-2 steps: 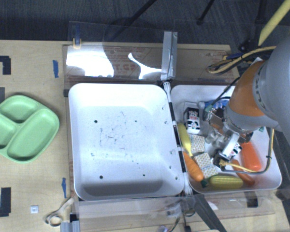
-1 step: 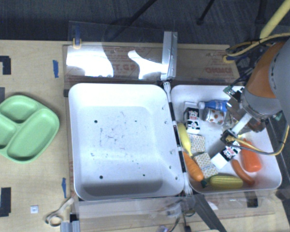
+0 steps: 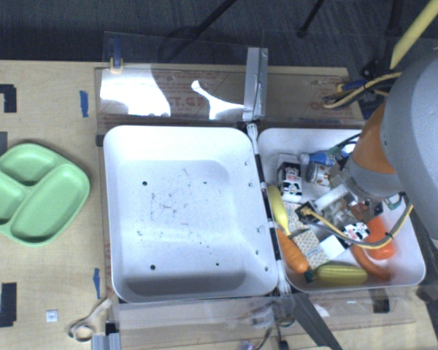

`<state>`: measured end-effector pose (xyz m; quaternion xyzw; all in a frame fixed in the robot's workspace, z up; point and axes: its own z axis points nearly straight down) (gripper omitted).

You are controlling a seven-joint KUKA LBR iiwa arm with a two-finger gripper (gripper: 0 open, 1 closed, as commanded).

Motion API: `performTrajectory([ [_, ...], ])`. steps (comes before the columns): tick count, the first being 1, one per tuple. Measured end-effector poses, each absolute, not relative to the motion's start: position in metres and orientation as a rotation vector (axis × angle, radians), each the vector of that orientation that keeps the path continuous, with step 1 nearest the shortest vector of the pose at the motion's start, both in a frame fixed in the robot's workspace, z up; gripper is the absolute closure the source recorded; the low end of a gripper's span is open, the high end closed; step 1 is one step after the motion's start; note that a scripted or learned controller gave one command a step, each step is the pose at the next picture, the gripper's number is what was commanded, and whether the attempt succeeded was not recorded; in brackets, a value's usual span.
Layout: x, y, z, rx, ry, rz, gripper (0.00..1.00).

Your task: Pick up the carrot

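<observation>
In the camera view, the carrot [image 3: 293, 252] lay in the right bin [image 3: 412, 272], against its left wall near the front, between a banana [image 3: 278, 207] and a pickle [image 3: 341, 273]. The gripper [image 3: 334, 208] hung over the clutter at mid-bin; its grip could not be told. The carrot looked stiff, light and smooth; its thicker middle seemed the best hold.
</observation>
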<state>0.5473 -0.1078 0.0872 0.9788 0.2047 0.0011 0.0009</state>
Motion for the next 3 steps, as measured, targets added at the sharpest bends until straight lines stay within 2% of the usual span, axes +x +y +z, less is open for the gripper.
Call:
performTrajectory([
  [1,0.529,-0.109,0.087,3.124,0.344,0.008,1.00],
  [2,0.482,-0.100,0.088,3.126,0.315,0.014,1.00],
  [3,0.482,-0.095,0.088,3.123,0.310,0.014,1.00],
])
